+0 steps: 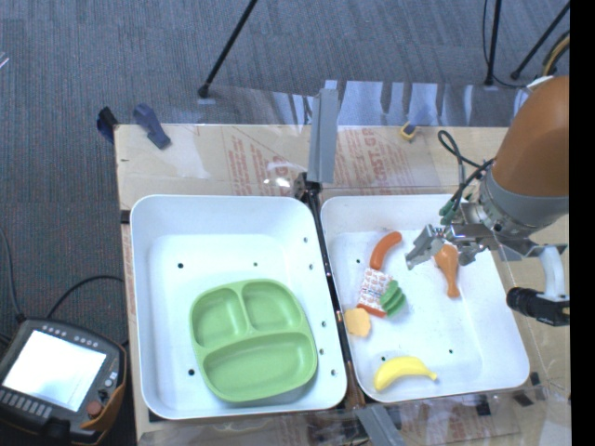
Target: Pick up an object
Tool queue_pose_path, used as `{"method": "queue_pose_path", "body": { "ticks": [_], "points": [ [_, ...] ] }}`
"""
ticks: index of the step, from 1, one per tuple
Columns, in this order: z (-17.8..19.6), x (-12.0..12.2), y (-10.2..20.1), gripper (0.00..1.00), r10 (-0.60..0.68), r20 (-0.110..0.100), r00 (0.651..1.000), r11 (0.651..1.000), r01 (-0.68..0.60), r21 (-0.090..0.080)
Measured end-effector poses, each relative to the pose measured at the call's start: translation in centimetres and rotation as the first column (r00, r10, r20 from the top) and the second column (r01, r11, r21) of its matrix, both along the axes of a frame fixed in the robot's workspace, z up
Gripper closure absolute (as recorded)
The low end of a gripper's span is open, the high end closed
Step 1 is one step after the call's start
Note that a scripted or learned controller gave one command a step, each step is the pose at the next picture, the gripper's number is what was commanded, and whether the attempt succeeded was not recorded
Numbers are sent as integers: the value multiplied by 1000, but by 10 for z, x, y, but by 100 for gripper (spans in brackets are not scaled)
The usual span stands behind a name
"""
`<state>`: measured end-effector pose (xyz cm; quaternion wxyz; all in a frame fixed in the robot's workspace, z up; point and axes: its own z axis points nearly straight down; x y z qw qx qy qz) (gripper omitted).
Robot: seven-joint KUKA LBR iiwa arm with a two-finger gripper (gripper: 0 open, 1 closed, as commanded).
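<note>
One orange drumstick [450,269] hangs between the fingers of the gripper [448,249], which is clamped on its upper end above the right bin [483,365]. Its long axis runs down and slightly right from the gripper, right of the red sausage [385,248].

You're seeing bright, even overhead light; both white bins [149,249] look nearly washed out. Shadows are faint. Detail is soft throughout, and plastic film [390,100] at twelve o'clock catches glare.
</note>
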<state>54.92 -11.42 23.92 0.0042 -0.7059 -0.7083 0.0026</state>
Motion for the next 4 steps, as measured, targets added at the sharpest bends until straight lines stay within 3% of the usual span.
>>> {"method": "queue_pose_path", "body": {
  "ticks": [1, 2, 3, 4],
  "points": [
    [-46, 42, -95, 0, 49, -1, 999, 999, -49, 0],
    [-153, 39, -91, 0, -99, -4, 995, 995, 99, 7],
    [-144, 39, -93, 100, -102, -7, 995, 995, 102, 5],
    [-64, 96, -56, 100, -235, 9, 972, 972, 235, -2]
  ]
}}
